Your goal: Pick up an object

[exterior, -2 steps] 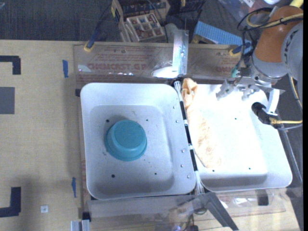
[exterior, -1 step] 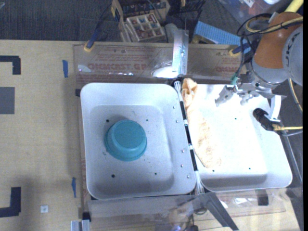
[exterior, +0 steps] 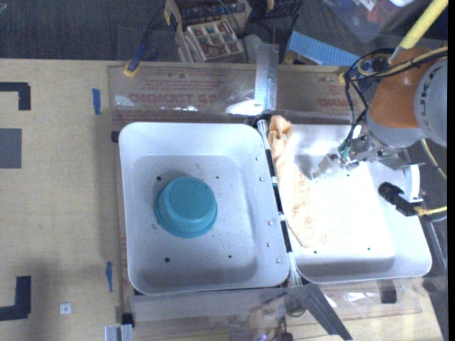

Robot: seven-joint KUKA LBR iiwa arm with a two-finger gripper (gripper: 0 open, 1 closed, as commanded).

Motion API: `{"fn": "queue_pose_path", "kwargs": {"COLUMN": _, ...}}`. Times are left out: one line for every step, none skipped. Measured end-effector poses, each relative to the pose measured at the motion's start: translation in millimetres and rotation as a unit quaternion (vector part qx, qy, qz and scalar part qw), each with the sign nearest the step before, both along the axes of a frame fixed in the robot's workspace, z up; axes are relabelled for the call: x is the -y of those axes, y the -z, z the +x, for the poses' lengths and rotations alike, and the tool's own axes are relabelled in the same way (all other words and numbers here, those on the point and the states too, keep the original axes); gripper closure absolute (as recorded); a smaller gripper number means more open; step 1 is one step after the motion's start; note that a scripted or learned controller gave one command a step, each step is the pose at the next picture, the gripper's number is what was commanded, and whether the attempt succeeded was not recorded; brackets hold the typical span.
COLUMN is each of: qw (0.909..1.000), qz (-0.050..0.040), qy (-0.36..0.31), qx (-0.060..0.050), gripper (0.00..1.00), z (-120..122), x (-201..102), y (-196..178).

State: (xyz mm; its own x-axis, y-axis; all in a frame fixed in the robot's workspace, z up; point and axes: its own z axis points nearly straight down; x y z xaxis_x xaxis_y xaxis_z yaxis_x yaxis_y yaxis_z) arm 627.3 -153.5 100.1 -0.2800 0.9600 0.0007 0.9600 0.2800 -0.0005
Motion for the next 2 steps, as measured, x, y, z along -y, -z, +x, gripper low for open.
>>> {"fn": "queue_pose_path", "kwargs": {"qw": 0.9989, "qz": -0.0029, "qy": -0.046, "qx": 0.001, "gripper": 0.00, "z": 39.4, "x": -49.6, "y": 12.7}}
{"fn": "queue_pose_path", "kwargs": {"qw": 0.9989, "qz": -0.0027, "qy": -0.046, "qx": 0.001, "gripper": 0.00, "z": 39.4, "x": -49.8, "y": 12.8}}
